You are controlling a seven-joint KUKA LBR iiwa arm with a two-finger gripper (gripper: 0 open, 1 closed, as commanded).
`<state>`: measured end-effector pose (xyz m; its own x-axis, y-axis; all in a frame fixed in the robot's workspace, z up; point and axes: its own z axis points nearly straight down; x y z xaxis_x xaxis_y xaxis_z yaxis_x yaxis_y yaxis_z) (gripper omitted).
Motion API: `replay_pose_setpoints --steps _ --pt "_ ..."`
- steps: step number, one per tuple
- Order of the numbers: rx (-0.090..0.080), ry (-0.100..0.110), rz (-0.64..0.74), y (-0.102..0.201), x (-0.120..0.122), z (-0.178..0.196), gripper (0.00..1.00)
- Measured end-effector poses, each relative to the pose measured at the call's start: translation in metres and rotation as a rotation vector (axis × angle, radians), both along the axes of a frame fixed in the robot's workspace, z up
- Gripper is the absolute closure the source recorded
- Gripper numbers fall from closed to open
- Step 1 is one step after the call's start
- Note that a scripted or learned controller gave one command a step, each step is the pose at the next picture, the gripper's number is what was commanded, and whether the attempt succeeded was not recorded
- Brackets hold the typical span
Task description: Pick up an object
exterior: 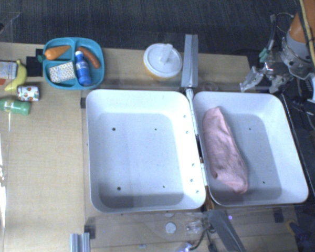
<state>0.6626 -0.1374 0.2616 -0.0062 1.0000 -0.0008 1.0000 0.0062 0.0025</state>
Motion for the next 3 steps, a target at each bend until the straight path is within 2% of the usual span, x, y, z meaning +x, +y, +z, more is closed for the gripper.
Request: replay_pose_setpoints --steps 1,2,3 --pt "0.001 -0.002 0.009 0.017 -0.054 -0.162 0.0" --pt "-0.002 -0.013 0.152 0.037 -0.097 -0.171 0.0" --pt "-0.002 -0.015 0.176 0.036 -0.138 -0.171 0.0"
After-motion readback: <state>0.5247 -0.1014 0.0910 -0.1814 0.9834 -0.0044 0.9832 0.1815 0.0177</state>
